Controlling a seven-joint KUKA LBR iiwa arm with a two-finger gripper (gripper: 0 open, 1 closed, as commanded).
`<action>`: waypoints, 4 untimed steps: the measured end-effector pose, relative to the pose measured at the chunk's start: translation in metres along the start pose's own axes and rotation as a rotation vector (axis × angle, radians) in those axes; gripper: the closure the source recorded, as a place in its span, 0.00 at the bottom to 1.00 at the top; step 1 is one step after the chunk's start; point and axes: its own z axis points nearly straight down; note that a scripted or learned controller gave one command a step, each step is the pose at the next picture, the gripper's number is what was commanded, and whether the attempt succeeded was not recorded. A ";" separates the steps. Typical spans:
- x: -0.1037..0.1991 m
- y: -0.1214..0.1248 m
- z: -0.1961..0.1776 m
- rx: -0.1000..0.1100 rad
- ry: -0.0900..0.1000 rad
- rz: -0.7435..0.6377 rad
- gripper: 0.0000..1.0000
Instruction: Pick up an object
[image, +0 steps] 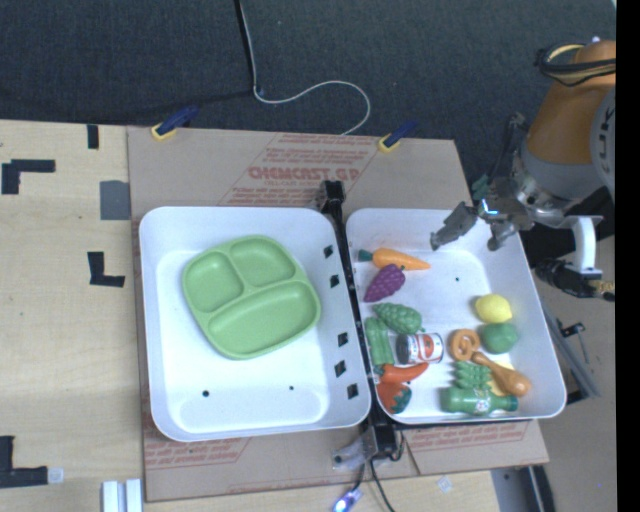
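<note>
Two bins: smooth shallow white trays with rounded corners, sitting side by side on a cardboard sheet (290, 170) over the pale wooden worktop (60, 300).
Left bin (165, 400): holds a glossy green divided plate (252, 295), three compartments, tilted across the floor; wide bare white along the near wall.
Right bin (535, 290): toy food, plastic-looking, crowded into the near half.
Along the divider: orange carrot (400, 261), purple grape bunch (384, 284) just below it, bumpy green piece (399, 318), striped green piece (380, 345), small can (419, 348) with a red label, red pepper (398, 378) at the near corner.
Right side: round yellow lemon (493, 307) touching a green ball (500, 337), orange ring (463, 345), orange stick-shaped piece (505, 376), knobbly green pieces (475, 392) by the near wall.
Gripper (470, 228): over the far part of the right bin, dark fingers spread apart, nothing between them, well apart from the lemon and near the carrot.
Arm (570, 120): grey with orange band, coming in over the right rim.
Open room: bare floor under the gripper in the far right corner.
</note>
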 end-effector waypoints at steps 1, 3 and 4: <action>0.074 -0.113 -0.013 0.008 0.004 -0.002 0.00; 0.110 -0.111 -0.138 -0.011 0.000 -0.005 1.00; 0.194 -0.097 -0.314 -0.020 0.003 -0.009 1.00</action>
